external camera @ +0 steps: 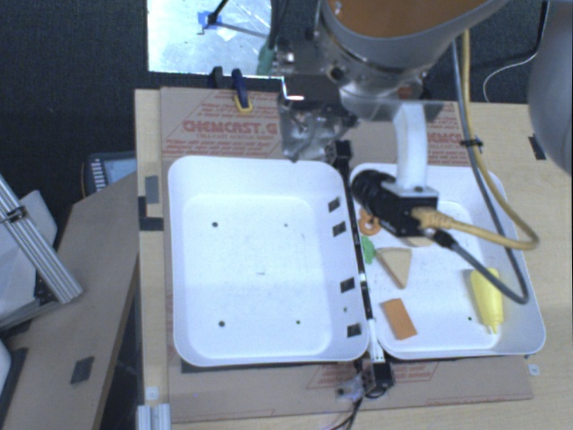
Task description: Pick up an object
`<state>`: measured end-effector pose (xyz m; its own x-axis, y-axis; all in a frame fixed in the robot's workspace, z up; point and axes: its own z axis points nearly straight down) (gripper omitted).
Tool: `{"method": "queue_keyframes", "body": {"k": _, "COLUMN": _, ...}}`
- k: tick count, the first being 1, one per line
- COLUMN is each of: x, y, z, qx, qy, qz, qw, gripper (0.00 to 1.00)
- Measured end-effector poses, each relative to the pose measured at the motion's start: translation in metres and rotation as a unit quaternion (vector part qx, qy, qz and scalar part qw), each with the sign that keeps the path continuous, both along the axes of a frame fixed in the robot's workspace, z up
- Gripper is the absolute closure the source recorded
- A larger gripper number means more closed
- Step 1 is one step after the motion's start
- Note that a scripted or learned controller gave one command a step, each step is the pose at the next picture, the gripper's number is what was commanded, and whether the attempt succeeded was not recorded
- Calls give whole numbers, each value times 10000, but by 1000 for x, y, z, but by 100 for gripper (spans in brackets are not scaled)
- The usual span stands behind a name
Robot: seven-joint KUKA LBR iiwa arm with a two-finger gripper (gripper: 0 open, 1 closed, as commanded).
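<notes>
The grey arm with its orange band reached in high over the back of the bench, and its two-finger gripper (309, 141) hung above the rear edge of the bins, near where the two met. Whether the gripper was apart or together could not be told, since dark metal and blur hid its tips; nothing was visibly held.

The shallow white left bin (192, 240) lay beside the shallow white right bin (519, 330), which held the candidates: a long yellow corn-like piece (486, 299) near its right side, a pale tan wedge (395, 264) toward the middle, a flat orange rectangular block (398, 318) near the front, and a small orange bit (369, 226) beside the divider. All of them rested on the bin floor.

Judged from this, the pick had not been made; descent, closing and lifting all remained.
</notes>
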<state>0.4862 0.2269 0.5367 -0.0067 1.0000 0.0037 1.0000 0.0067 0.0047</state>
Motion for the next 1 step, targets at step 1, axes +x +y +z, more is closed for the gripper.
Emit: {"method": "queue_keyframes", "body": {"k": 1, "x": 0, "y": -2, "z": -2, "qx": -11, "qy": 14, "qz": -14, "qw": 10000, "gripper": 0}}
